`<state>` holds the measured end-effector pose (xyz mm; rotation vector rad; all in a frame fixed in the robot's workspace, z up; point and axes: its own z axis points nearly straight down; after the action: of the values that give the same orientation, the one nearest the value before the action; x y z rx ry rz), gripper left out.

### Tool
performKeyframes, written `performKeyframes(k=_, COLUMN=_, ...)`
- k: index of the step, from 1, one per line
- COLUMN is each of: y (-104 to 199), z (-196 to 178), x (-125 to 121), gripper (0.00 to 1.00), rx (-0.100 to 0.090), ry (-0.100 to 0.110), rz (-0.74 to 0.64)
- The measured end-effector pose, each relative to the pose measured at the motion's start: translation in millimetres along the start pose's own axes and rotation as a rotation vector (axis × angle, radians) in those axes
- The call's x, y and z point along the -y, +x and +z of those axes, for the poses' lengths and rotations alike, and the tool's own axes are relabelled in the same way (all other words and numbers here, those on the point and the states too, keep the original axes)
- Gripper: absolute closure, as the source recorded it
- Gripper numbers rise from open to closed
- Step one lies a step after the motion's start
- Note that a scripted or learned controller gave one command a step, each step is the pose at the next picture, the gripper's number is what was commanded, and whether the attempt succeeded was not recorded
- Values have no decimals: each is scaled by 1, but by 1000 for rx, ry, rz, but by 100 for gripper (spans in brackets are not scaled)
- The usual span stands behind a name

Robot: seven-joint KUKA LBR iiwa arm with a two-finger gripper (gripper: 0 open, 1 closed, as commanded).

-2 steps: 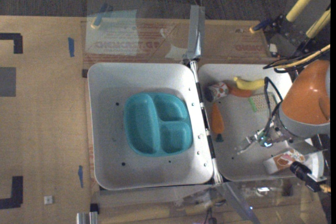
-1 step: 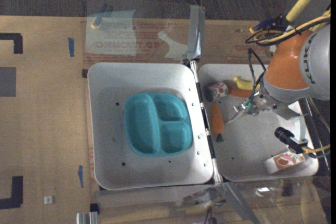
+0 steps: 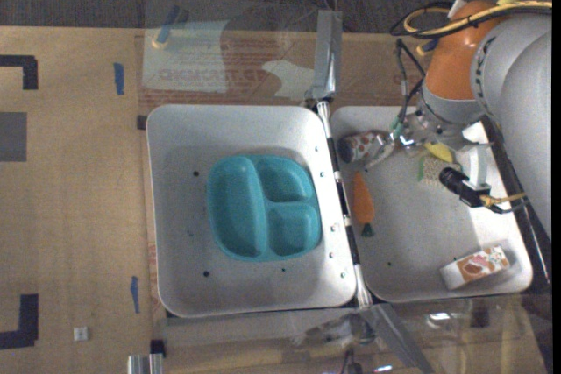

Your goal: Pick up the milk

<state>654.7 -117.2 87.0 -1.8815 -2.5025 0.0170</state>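
The milk (image 3: 476, 266) is a small white carton with an orange-red label. It lies on its side in the near right corner of the right bin (image 3: 412, 276). My gripper (image 3: 362, 147) hangs low over the far left corner of that bin, well away from the carton and across the bin from it. The grey arm with its orange band (image 3: 456, 57) reaches in from the upper right and hides part of the bin's far side.
An orange carrot (image 3: 362, 199) lies along the right bin's left wall, just below the gripper. A yellow item (image 3: 436, 155) sits under the wrist. A black cable connector (image 3: 460, 184) hangs over the bin. The left bin (image 3: 175, 276) holds a teal divided plate (image 3: 263, 206).
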Motion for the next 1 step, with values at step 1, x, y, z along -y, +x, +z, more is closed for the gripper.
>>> performKeyframes(k=1, y=1, z=-13, x=-4, gripper=100, rx=7, ry=-11, rz=-6)
